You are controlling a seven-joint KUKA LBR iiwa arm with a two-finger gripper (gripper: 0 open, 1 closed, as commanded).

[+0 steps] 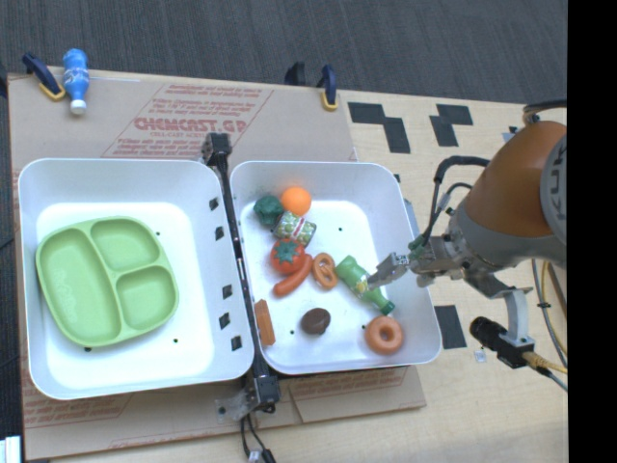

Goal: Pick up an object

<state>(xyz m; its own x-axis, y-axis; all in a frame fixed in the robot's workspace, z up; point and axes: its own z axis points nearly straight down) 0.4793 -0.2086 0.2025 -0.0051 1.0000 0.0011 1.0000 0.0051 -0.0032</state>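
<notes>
The right bin (386,186) holds a heap of toy food: an orange ball (297,201), a green leafy piece (267,209), a small printed can (294,228), a red tomato-like piece (286,254), a red-orange sausage (292,278), an orange ring slice (324,270), a green bottle (362,284), a dark brown lump (315,321), a glazed doughnut (384,335) and an orange stick (263,322). My gripper (391,266) hangs over the bin's right side, its tips right beside the green bottle's upper end. No object can be seen between its fingers.
The left bin (39,186) holds a light green divided plate (106,278). A black divider (229,249) joins the bins. Cardboard (193,114) lies behind them, with a blue-and-white bottle (75,77) and clamps (328,87) at its far edge. The arm's grey and orange body (516,201) looms right.
</notes>
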